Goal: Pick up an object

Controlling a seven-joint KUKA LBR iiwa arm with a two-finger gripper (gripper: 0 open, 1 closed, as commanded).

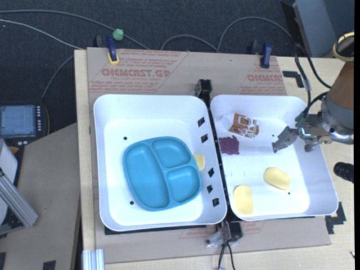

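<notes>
We see the gripper (293,138) at the frame's right, over the right bin (318,204); fingers spread, pinching nothing, yellow object (277,178) below it.

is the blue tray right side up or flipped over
Right side up. The blue tray lies flat in the left bin with its three compartments facing up, their hollows and raised dividers in plain sight.

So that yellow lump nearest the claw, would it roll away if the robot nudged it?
Probably a bit. The yellow lump looks rounded and smooth, so it may rock or slide on the slick white bin. Its shape looks oval, so a long roll seems unlikely.
</notes>
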